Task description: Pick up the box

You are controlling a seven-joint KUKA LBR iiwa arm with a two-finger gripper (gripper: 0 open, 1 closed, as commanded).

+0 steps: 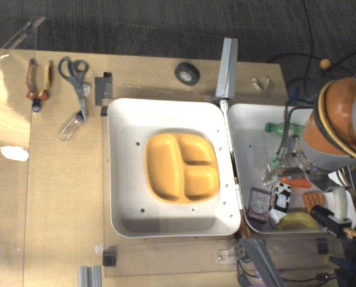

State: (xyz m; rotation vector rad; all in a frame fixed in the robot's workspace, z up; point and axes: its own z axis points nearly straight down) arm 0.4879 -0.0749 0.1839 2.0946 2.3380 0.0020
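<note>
A small flat box [260, 202] with a grey face and a purple edge lies at the near left of the right bin [249, 136]. The arm comes in from the right, its orange band [339, 115] over the bin's right half. My gripper [278, 173] hangs low in the bin, just up and to the right of the box and apart from it. Nothing shows between its tips, and cables and the wrist body partly hide it.
Beside the box lie a black-and-white item [281, 197], a banana [298, 221], an orange piece [314, 200] and a green bottle [284, 127] further back. The left bin [124, 160] holds a yellow divided tray [181, 166]. Scissors [76, 79], pliers [37, 82] and tape [187, 73] lie on the bench.
</note>
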